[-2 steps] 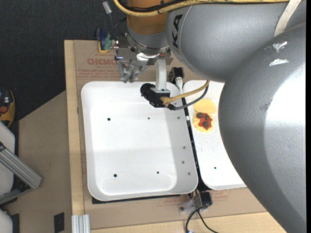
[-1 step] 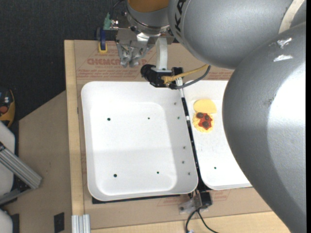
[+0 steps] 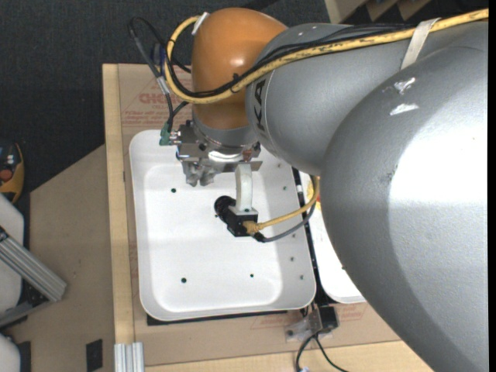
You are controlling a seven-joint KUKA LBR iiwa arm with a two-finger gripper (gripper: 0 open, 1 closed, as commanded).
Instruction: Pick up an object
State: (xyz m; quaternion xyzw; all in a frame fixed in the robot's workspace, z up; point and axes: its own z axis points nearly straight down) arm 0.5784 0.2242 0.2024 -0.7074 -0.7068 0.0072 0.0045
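Overhead, tool (image 3: pixel 197 173) above left-hand white bin (image 3: pixel 194 263), its degree of opening unclear.

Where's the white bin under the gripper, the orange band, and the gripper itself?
Shallow white plastic bin (image 3: pixel 194 285): camera view, bare floor near its front.
Orange band on the grey arm (image 3: pixel 225 53): camera view, its rounded top.
Metal two-finger gripper (image 3: pixel 198 178): camera view, its lower end.
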